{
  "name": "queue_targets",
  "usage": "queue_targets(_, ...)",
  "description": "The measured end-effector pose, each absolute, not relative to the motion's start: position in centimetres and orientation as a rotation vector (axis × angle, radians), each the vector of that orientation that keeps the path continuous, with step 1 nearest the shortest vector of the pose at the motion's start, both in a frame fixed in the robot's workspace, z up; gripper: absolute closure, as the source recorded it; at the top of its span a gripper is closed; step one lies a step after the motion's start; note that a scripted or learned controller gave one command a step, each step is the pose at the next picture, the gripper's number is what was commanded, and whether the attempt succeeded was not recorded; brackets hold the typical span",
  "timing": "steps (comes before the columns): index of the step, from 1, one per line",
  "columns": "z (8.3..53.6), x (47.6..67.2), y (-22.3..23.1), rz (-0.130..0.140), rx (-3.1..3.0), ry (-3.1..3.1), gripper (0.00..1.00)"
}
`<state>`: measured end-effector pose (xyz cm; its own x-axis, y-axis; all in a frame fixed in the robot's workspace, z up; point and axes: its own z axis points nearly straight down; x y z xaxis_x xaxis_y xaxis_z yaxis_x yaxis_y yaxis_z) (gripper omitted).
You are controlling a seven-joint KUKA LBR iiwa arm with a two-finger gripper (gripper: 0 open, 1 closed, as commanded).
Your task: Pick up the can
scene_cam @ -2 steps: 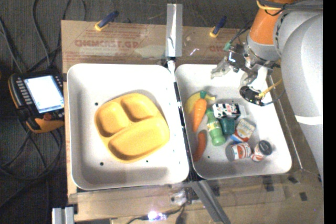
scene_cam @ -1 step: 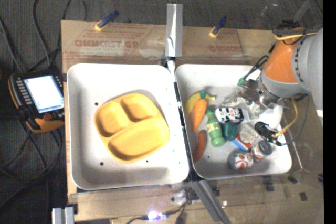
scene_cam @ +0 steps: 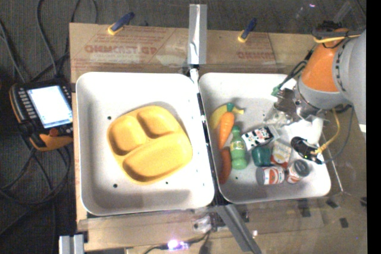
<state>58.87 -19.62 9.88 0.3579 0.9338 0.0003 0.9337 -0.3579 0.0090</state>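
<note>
Camera view from above showed the can point(scene_cam: 272, 176) lying on its side in the right bin point(scene_cam: 256, 95), close to that bin's near wall, its red and white label turned up. Just to its right sat a small jar with a grey top point(scene_cam: 298, 169), almost touching it. A teal cup point(scene_cam: 261, 155) stood just behind the can, and beside that a green bottle point(scene_cam: 238, 150). Further back lay a black and white carton point(scene_cam: 258, 137), tilted.

My hand point(scene_cam: 286, 116) hung over the back right part of the same bin, apart from the can, with the carton and cup between us — whether it was apart or together I could not tell from this angle. Nothing showed in its grasp.

Along the bin's left wall lay a carrot point(scene_cam: 225, 128), a banana point(scene_cam: 221, 111) behind it and a dark red sausage-like thing point(scene_cam: 225, 165) in front.

The left bin point(scene_cam: 83, 128) held a yellow divided plate point(scene_cam: 150, 144), set at a slant near the middle. Both bins rested on the brown counter point(scene_cam: 149, 44), where two blue and yellow clamps point(scene_cam: 121, 22) gripped the far edge — one behind each bin.
</note>
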Motion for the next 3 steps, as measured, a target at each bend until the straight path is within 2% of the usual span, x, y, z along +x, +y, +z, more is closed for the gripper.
queue_targets(1, 9.9, 58.9, -19.6, 0.008, 2.583, 1.776, 0.00)
queue_targets(2, 9.1, 56.5, -18.4, 0.010, 2.540, 1.824, 0.00)
queue_targets(3, 11.2, 57.8, -18.5, -0.008, 2.902, 1.207, 0.00)
